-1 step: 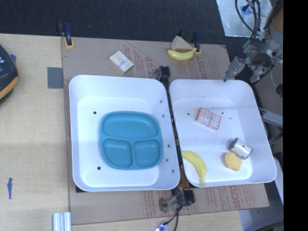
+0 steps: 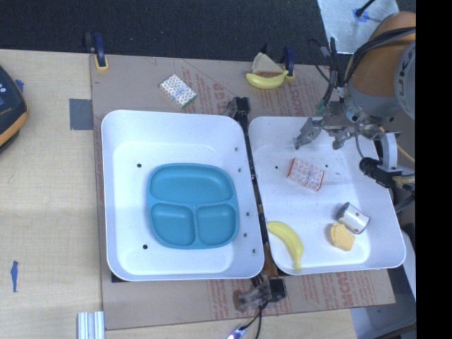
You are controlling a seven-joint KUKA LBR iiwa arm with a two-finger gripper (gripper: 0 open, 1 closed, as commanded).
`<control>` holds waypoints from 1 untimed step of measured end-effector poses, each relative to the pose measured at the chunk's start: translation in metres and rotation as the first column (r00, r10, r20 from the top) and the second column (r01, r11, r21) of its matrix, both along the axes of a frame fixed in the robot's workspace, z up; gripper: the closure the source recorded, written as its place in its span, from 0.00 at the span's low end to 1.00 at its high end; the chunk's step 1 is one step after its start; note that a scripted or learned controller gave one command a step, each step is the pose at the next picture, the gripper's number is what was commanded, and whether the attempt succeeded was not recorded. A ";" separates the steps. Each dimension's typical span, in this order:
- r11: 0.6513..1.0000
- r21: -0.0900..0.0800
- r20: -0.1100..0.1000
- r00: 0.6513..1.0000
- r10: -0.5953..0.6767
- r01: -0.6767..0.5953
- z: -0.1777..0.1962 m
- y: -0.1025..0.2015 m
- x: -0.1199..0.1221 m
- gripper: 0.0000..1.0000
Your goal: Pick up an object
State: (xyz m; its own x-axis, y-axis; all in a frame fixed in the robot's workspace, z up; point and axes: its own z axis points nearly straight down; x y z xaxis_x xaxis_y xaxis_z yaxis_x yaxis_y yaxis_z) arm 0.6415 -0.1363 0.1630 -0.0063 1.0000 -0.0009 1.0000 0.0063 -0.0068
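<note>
Here, going left to right, the left bin [image 2: 113, 189] holds a blue divided tray [image 2: 192, 205]. The right bin [image 2: 395, 256] holds a red-and-white packet [image 2: 306, 174], a banana [image 2: 287, 241], a small silver can [image 2: 352, 217] and a yellow chunk [image 2: 342, 237]. The gripper [image 2: 323, 135] hangs open over the bin's far end, grasping nothing. The packet lies just below it, near the bin's middle; it looks light, thin and flat, so pinching across its short edges seems the best hold.
</note>
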 end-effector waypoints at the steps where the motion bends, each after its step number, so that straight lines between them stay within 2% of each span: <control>1: 1.000 -0.001 0.002 1.000 -0.001 0.001 -0.072 0.009 -0.021 0.00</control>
State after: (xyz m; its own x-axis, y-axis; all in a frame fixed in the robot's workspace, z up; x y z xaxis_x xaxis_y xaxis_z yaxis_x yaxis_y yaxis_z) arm 0.6207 -0.1269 0.0912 -0.0053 1.0000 -0.0015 1.0000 0.0053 -0.0047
